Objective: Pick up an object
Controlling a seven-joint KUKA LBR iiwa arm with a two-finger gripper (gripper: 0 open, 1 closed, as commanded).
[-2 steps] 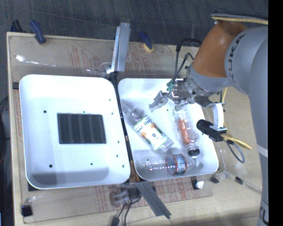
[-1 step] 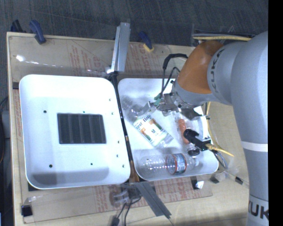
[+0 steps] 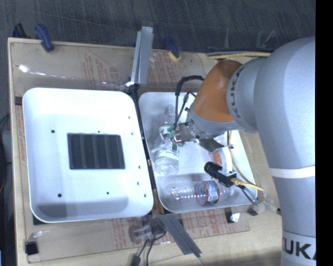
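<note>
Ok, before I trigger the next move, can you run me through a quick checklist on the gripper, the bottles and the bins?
1. gripper over the right bin: ok.
2. Target close by: a clear bottle lies right beside the gripper: ok.
3. Anything already held: cannot tell, the wrist hides it.
4. Contact with the clear bottle: cannot tell.
5. labelled bottle lying along the near wall, apart from the gripper: ok.
6. left bin in place alongside: ok.
</note>
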